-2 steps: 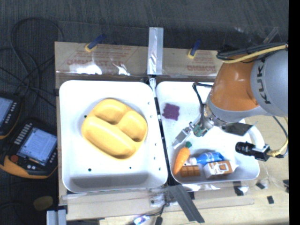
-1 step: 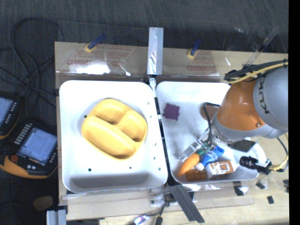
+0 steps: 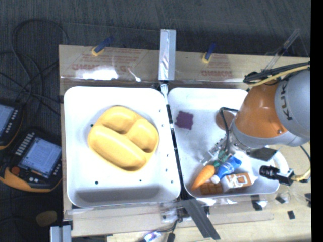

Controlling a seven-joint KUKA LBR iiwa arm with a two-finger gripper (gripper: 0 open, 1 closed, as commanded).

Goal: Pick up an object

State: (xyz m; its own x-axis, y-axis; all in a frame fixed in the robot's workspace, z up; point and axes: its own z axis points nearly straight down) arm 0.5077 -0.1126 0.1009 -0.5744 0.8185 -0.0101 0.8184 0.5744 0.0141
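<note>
Camera view: claw (image 3: 220, 155) low in right bin (image 3: 202, 97), over clutter by carrot (image 3: 204, 175) and small bottle (image 3: 227, 166); grip state unclear; approach step; next needs closing on one item, then lift.

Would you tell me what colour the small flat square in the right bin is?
Purple; the small flat square shows plainly in the camera view, alone on the white floor.

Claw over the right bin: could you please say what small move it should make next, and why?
Probably a short descent. The claw hangs just above the cluster of carrot, blue bottle and carton in the right bin, with nothing visibly between its fingers.
</note>
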